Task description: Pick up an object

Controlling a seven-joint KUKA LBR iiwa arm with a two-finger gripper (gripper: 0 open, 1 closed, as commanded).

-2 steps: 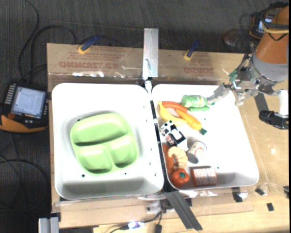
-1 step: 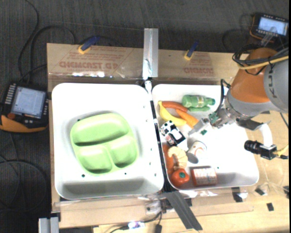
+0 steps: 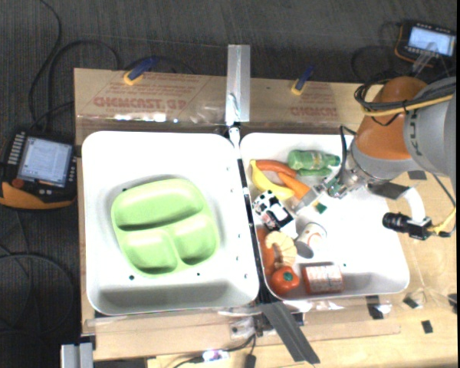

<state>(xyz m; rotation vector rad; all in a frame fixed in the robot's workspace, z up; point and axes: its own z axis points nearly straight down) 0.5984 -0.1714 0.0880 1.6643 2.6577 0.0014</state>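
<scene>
**Mia:** Where is the hand (image 3: 331,188) now?

**Ben:** It is low in the right bin (image 3: 376,236), near the top of the pile. The arm (image 3: 414,140) comes in from 3 o'clock.

**Mia:** Is the hand open or closed?

**Ben:** I cannot tell. It is too small and blurry there.

**Mia:** Does it hold a toy?

**Ben:** I see nothing in it. So I think the pick is not done yet.

**Mia:** What can it pick?

**Ben:** Lots of things. A green bottle (image 3: 313,160) lies at 11 o'clock from the hand, just beside it. A carrot (image 3: 280,171) and a banana (image 3: 268,182) lie at 9 o'clock. A black and white toy (image 3: 268,205) sits at 8 o'clock. A white cup (image 3: 313,234) is at 6 o'clock, a bit apart.

**Mia:** And down low?

**Ben:** A tomato (image 3: 285,280) and a red can (image 3: 322,278) sit at the bottom edge of the bin, well apart from the hand.

**Mia:** What is in the left bin (image 3: 100,167)?

**Ben:** A green tray (image 3: 165,225). It is far from the hand.

**Mia:** So what is left to do?

**Ben:** I guess almost all of it. The hand must grab one thing and lift it up. The bottle looks like the closest one.
</scene>
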